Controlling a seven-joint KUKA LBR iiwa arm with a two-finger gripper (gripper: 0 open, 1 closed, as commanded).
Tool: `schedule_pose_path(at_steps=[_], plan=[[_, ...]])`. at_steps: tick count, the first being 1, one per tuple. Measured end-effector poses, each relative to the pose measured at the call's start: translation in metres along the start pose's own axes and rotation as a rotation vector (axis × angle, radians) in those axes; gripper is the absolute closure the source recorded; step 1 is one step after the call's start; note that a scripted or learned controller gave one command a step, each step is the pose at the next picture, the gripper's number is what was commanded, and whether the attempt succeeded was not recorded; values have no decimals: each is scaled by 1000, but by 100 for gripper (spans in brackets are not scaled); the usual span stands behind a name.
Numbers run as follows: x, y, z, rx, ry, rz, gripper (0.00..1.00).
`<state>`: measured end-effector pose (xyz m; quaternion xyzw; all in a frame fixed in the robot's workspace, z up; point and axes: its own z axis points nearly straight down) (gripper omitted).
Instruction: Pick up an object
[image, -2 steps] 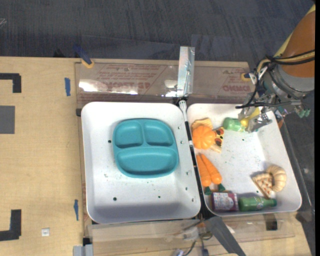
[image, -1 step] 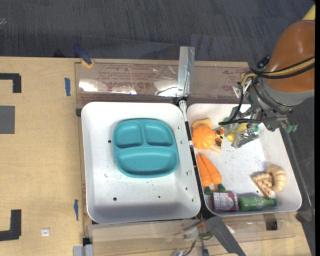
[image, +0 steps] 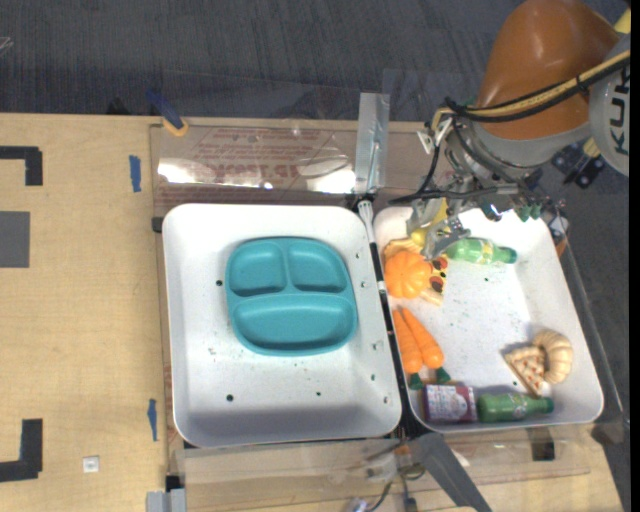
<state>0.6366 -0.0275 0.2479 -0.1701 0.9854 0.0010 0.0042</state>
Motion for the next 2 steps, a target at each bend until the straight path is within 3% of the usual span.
schedule_pose_path(at_steps=[1, 2], plan=[[-4, -42, 22, 3, 0, 110, 100], [-7, -41, 7, 6, -15, 108, 100]])
